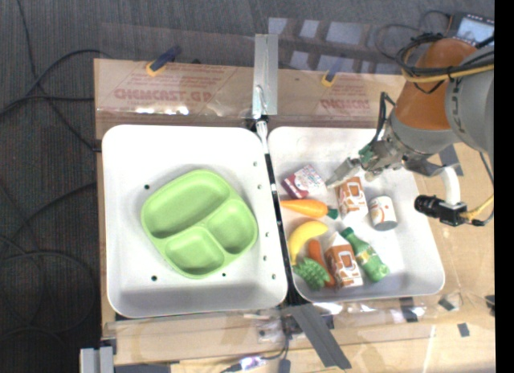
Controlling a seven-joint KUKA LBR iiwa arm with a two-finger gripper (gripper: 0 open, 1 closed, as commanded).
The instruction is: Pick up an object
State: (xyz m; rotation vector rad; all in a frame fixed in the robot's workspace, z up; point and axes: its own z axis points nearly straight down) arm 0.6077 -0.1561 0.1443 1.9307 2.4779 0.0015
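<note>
Gripper (347, 172) just above brown carton (351, 197), apart.

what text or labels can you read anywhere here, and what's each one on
"CHEMCAST GP": red print on the left protective sheet behind the bins, faint, my best reading.
Red print on the right sheet: too blurred to read.
Labels on the two orange cartons, pink packet and small can: too small to read.

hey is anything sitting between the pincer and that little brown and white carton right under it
Nothing visible does. The pincer hangs just above the carton in the right bin, with bare bin floor between them. The white can stands off to its side.
</note>
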